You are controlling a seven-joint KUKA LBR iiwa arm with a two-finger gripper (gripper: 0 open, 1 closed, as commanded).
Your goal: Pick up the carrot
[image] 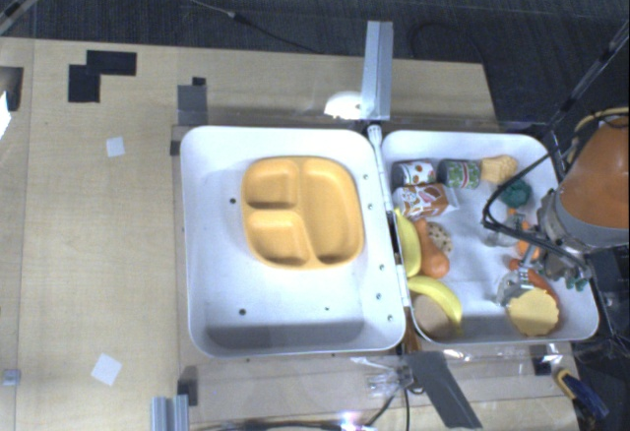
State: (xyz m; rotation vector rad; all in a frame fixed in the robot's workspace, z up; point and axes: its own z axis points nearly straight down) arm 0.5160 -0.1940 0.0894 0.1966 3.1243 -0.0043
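Reaching in from the right, the gripper (525, 274) is seen low over the near right part of the right bin (472, 139). Whether it is spread or pressed together cannot be told. The carrot (524, 248) lies partly hidden beneath it, just beyond a yellow piece (534, 312). A yellow divided tray (298, 210) sits in the left bin (212, 252).

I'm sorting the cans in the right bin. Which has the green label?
The green-labelled can, lying right of the red-and-white can, along the right bin's far wall.

Grey arm (576, 222), orange band, black looping cables.
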